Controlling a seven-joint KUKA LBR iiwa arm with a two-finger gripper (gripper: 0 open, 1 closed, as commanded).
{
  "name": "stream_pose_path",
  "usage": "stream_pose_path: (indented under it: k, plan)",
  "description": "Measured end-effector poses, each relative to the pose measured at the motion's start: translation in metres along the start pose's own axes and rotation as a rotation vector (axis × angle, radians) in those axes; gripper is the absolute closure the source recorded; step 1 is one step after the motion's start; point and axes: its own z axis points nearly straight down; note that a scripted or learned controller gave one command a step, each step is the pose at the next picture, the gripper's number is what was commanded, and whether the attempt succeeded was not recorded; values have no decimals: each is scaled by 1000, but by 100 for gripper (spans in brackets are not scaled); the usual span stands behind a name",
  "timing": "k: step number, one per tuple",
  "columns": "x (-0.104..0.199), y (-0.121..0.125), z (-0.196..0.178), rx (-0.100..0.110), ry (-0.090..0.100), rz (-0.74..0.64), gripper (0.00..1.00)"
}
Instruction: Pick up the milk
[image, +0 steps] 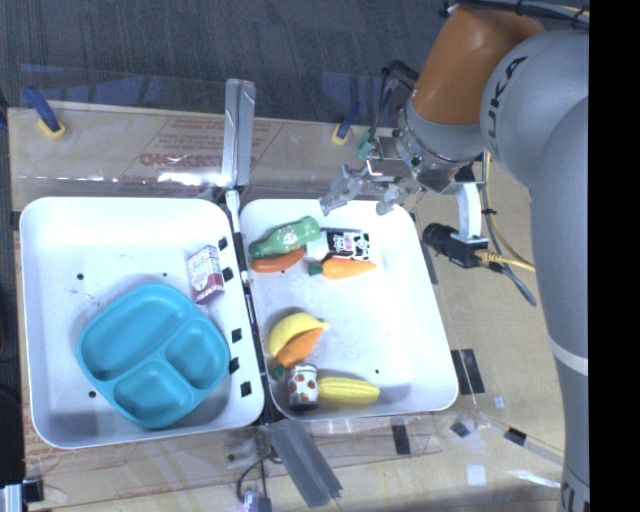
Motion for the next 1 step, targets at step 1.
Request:
stream_pose_path:
  k: [1]
  plan:
    - [-7, -47, 137, 1, 1, 181, 0]
